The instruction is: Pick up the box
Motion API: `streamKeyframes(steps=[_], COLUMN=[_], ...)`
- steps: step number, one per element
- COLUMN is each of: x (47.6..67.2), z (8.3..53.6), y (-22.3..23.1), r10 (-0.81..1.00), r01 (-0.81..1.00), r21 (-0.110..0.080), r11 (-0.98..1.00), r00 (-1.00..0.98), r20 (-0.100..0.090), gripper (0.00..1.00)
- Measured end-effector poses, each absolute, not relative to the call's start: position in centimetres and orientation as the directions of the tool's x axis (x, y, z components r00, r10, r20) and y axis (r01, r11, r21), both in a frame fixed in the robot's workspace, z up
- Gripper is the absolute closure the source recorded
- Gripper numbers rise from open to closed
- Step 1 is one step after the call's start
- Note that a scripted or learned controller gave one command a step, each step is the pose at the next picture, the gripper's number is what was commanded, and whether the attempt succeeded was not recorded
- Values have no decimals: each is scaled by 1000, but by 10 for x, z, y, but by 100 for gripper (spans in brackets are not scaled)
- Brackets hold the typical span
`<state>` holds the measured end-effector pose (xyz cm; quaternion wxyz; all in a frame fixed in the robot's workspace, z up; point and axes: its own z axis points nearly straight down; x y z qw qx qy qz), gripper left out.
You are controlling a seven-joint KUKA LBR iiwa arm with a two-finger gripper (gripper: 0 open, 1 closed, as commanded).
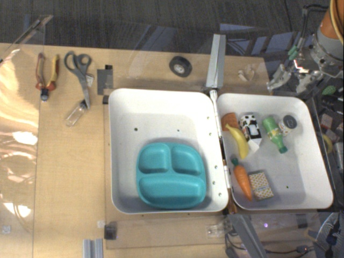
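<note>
1. A small flat box with a speckled tan top (261, 185) lies in the near part of the shallow white right bin (317, 187), just right of an orange carrot (243, 181).
2. Beyond the box in the same bin sit a yellow banana (238, 141), a black-and-white carton (250, 128), a green plastic bottle (274, 134) and a small grey round lid (289, 122).
3. The shallow white left bin (161, 104), left of the box, holds a teal divided tray (172, 174).
4. The grey arm's gripper (293, 74) hangs above the wooden surface (64, 165) beyond the right bin's far edge, well apart from the box.
5. Whether the jaws are spread or pressed together cannot be told.
</note>
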<state>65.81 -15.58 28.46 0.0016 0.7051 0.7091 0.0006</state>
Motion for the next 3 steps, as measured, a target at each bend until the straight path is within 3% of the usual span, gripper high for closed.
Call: streamKeyframes(steps=[1,2,3], x=[641,570,629], z=[144,89,88], y=[-125,-127,-143], r10=[1000,999,989], r01=[1000,999,989], r21=[2,13,0], r11=[19,42,147], r00=[-19,-42,-147], r20=[0,-2,1], gripper=[0,0,0])
